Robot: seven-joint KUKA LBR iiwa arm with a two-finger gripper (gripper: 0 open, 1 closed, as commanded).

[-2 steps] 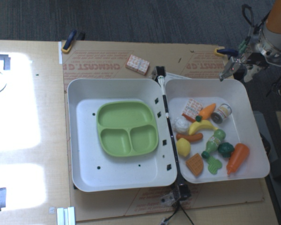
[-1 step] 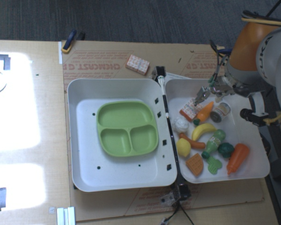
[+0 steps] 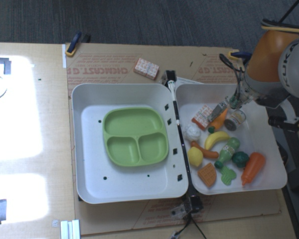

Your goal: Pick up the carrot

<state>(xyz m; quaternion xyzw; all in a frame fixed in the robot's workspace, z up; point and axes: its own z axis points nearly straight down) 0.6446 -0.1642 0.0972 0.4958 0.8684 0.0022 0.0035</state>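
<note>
- The carrot lies in the right bin's near right corner, long axis tilted, tip toward the front edge.
- The gripper sits well apart from it, over a small orange piece; I cannot tell how its jaws stand.

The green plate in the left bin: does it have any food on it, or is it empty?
Empty. The green plate shows only bare green in all three compartments; the toy food, including the carrot, lies in the right bin.
</note>
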